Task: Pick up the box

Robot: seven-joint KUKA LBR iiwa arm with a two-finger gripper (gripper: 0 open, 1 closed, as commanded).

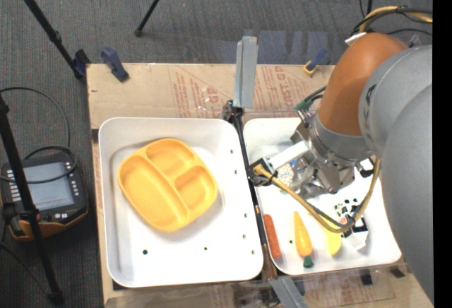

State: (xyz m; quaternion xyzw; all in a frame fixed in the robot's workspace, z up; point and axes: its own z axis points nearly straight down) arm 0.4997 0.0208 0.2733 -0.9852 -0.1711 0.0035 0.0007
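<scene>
Bench (176,91) of brown board bears both white bins over grey carpet; hand (318,183) state unclear.

Small white cardboard box with dark speckled print (285,172) lies flat in the right white bin's (381,254) upper left, partly hidden under the arm.

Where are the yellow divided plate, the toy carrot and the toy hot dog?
yellow divided plate (168,184): camera view, centre ridge.
toy carrot (302,234): camera view, middle of orange body.
toy hot dog (272,236): camera view, mid-length.
</scene>
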